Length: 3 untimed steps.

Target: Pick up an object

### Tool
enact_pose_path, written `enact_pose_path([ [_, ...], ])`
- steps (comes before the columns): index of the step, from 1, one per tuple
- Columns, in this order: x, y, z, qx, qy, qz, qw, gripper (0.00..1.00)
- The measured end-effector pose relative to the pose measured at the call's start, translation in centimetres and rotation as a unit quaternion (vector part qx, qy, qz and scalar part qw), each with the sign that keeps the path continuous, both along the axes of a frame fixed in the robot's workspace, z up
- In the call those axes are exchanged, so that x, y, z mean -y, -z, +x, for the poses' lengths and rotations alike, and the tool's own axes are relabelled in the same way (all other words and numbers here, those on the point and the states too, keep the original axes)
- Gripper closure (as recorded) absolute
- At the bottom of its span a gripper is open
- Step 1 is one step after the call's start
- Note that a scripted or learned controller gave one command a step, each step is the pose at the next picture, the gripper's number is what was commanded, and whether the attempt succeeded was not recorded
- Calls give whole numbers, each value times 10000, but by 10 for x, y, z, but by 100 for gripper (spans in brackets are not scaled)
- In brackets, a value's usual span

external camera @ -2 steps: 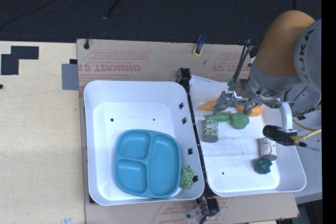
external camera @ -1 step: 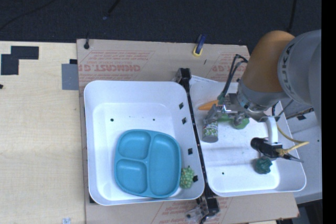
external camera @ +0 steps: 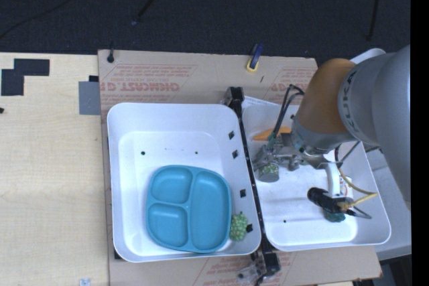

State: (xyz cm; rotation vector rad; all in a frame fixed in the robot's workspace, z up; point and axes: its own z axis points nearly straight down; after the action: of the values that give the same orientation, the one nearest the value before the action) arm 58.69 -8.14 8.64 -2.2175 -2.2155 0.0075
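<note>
1. The gripper (external camera: 268, 159) hangs over the left side of the right bin (external camera: 301, 224), close to the wall it shares with the left bin (external camera: 167, 144). Whether it is spread or pinched cannot be told.
2. A small, dull green lump (external camera: 268, 173) lies right at its tip. It is rounded, with no clear long axis.
3. An orange strip (external camera: 280, 132) lies by the far wall, partly hidden by the arm, with its long axis roughly along that wall.
4. In the left bin, a smooth blue plate (external camera: 191, 207) with three compartments sits toward the near edge. A knobbly green cluster (external camera: 238, 227) sits in the near right corner, just beside the plate.
</note>
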Motion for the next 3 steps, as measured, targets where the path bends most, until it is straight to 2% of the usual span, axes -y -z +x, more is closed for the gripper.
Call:
enact_pose_path([
  [1, 2, -13, 1, 15, 33, 1, 10000, 100],
  [2, 7, -57, 6, 45, 40, -8, 10000, 100],
  [3, 7, -118, 13, 57, -3, -8, 10000, 100],
])
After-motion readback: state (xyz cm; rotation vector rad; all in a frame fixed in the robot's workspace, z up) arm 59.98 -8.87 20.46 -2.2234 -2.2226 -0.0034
